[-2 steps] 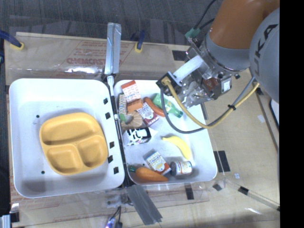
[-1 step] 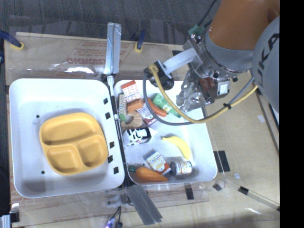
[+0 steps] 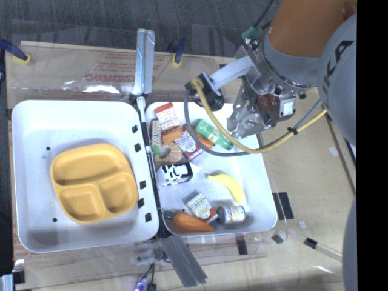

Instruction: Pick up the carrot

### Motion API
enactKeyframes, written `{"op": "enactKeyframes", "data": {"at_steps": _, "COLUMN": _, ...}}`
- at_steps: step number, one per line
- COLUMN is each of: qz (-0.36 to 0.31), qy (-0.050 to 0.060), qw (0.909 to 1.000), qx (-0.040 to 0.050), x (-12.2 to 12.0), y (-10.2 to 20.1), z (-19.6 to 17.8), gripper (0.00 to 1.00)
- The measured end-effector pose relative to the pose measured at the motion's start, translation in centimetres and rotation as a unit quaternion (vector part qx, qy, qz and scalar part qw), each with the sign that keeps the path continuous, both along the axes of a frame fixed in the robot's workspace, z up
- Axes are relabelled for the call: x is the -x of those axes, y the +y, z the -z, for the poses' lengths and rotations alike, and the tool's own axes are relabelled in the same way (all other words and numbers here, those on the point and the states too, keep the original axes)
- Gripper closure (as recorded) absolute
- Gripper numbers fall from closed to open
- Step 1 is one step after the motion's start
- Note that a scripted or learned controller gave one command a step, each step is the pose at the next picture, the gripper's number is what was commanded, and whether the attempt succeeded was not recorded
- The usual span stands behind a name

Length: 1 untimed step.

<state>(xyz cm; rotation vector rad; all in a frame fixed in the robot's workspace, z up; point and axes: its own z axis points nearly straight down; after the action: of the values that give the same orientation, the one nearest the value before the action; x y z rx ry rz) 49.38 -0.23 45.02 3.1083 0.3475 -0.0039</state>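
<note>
The carrot (image 3: 191, 224) is orange with a dark green stub at its left end. It lies flat in the near left corner of the right bin (image 3: 262, 180), close to the front wall. My gripper (image 3: 240, 121) hangs over the far right part of that bin, well behind and to the right of the carrot. It sits just right of a green bottle (image 3: 213, 133). Cables and a yellow hose loop around the wrist and hide much of the gripper.
A small packet (image 3: 199, 205) and a little can (image 3: 233, 214) lie right beside the carrot. A banana (image 3: 229, 185) lies mid-bin, with several packets (image 3: 172, 133) and a black-and-white card (image 3: 176, 172) along the left wall. The left bin (image 3: 36, 120) holds a yellow divided tray (image 3: 93, 181).
</note>
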Motion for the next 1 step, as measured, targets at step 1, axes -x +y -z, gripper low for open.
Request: {"op": "enactKeyframes", "data": {"at_steps": 1, "qz": -0.008, "qy": 0.006, "qw": 0.9999, "qx": -0.0070, "x": 1.66, "y": -4.07, "z": 14.21, "gripper": 1.00}}
